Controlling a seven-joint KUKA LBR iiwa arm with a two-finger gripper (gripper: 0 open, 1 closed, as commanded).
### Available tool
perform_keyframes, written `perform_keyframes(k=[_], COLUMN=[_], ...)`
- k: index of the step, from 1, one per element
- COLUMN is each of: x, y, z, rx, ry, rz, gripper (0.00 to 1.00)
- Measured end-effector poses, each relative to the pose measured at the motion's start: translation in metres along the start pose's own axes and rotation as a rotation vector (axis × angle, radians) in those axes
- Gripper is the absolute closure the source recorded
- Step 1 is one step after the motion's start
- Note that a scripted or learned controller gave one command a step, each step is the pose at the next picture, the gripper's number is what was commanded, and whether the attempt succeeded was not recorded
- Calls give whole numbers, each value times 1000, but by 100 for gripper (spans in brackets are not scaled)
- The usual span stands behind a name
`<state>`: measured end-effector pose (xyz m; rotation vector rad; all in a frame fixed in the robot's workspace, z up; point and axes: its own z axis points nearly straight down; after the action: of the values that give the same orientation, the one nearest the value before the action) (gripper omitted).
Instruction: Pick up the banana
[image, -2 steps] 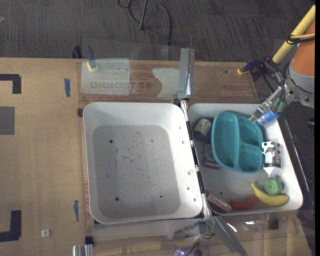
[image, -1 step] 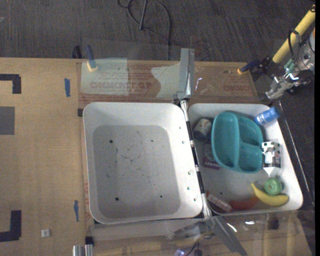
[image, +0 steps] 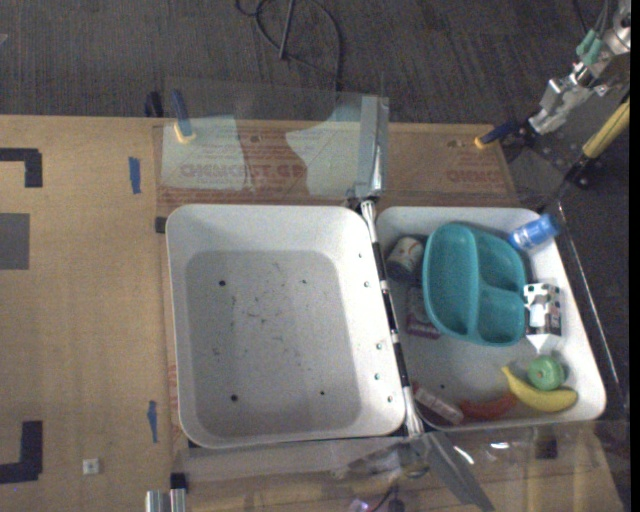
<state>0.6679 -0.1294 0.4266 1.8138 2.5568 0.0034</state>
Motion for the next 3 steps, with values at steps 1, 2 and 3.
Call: perform_keyframes(k=[1, 2, 3], x=[1, 76, 85], y=[0, -73, -15], z=[1, -10, -9], rx=[2, 6, 3], ry=[1, 3, 2], rz=[-1, 300, 456], gripper=[0, 0, 0])
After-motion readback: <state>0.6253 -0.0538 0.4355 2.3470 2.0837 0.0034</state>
